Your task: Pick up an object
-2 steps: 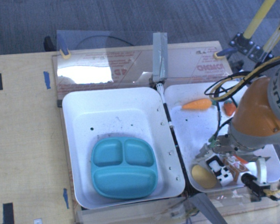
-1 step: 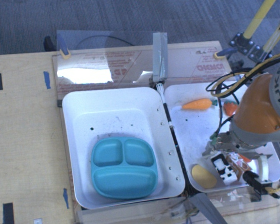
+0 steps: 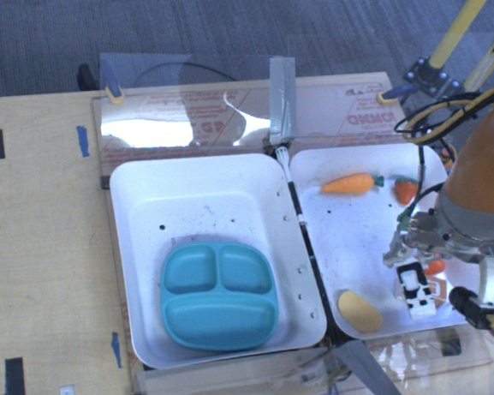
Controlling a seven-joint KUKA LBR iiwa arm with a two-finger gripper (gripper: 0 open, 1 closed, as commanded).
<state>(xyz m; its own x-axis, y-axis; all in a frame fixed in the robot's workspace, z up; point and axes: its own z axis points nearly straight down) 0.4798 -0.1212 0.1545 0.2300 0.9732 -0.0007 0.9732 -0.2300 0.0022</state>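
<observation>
In the right bin (image 3: pixel 353 235) lie an orange carrot (image 3: pixel 347 185) with a green tip near the far wall, a small red-orange piece (image 3: pixel 405 190) to its right, and a yellowish rounded piece (image 3: pixel 358 310) near the front wall. My gripper (image 3: pixel 417 293) hangs low over the bin's right front part, to the right of the yellowish piece. A small orange object (image 3: pixel 436 266) shows just beside the gripper, partly hidden by it. Whether it touches that object is not visible.
The left bin (image 3: pixel 136 202) holds a blue divided plate (image 3: pixel 218 294) in its front half. A metal divider (image 3: pixel 303 230) separates the two bins. Cables and a yellow pole (image 3: pixel 463 18) stand at the upper right. The arm's wrist (image 3: pixel 483 189) covers the right bin's right edge.
</observation>
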